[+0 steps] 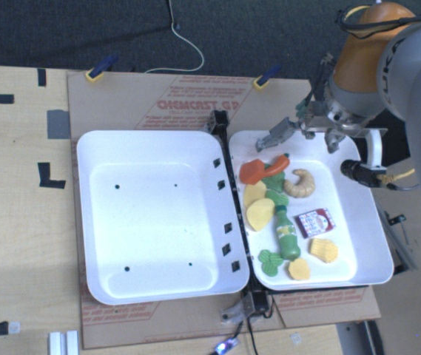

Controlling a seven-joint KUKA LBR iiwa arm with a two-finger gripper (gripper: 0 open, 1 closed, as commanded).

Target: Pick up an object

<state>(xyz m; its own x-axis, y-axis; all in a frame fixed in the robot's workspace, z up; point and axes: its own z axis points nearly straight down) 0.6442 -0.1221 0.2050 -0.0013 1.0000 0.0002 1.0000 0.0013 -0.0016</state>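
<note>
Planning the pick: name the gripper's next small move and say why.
Probably lower toward the croissant. The gripper sits above the right bin, near its far edge, with nothing seen between its fingers. The toys lie clustered below it, and the croissant is close, with some bare floor on its right side.

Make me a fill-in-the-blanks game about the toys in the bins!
All the toy food lies in the ___ bin.
The bottle lying in the middle of the toys is coloured ___.
The toy at the pile's top end, by the divider, is a carrot, coloured ___.
The gripper hangs over that bin's ___ edge.

Missing words: right; green; orange; far
</note>
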